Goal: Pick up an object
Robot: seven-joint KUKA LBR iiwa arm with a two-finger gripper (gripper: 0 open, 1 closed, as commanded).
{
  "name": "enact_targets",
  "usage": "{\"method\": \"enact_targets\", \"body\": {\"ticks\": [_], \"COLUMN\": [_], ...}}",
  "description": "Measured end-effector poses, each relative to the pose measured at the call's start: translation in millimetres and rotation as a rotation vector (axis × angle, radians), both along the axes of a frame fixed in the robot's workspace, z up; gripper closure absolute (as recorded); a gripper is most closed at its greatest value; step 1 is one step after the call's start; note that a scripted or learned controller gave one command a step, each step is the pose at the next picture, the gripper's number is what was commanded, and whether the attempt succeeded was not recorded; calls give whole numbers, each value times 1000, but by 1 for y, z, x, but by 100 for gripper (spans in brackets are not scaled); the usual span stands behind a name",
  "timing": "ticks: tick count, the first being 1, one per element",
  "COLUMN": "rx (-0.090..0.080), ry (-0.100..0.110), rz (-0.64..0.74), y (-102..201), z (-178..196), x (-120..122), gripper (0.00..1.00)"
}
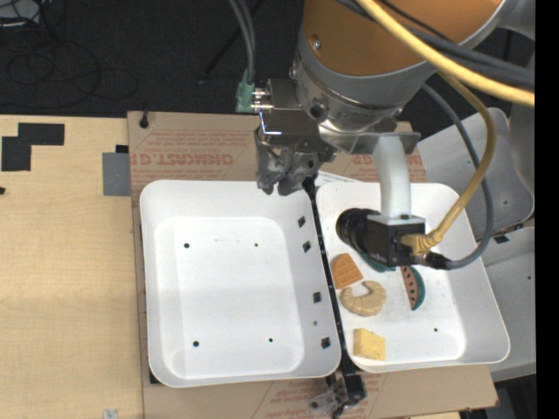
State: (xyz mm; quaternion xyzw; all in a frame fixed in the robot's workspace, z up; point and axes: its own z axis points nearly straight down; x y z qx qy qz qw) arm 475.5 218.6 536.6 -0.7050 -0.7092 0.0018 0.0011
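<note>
The claw hangs at the far edge of the two bins. It is just over the far end of the dark strip that runs between them, above the far right corner of the left bin. It shows as a dark, compact cluster under the grey wrist of the arm, whose orange band bulks large at the top of the view. From this slant I cannot tell whether the claw is apart or together, nor whether its tip touches the bin rim or hovers just above it. Nothing can be made out in its grasp.

The things to be picked all lie in the right bin, well apart from the claw and nearer the viewer. An orange-brown wedge sits close to the dark strip. Just near of it is a pale curled piece, ring-like with an open gap, and the two look to be touching or almost so. To the right of these lies a teal curved piece with a reddish-brown edge. A yellow block rests on its own toward the near wall of the bin.

Both bins stand on a cardboard sheet with red print, which lies on the pale wooden bench.
</note>
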Motion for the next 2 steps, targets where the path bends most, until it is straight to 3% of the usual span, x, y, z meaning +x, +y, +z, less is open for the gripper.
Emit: {"method": "enact_targets", "body": {"ticks": [1, 2], "rx": [-1, -9], "ry": [0, 16], "rz": [-4, -5], "y": [25, 25], "z": [0, -171], "x": [13, -2], "gripper": [100, 100]}}
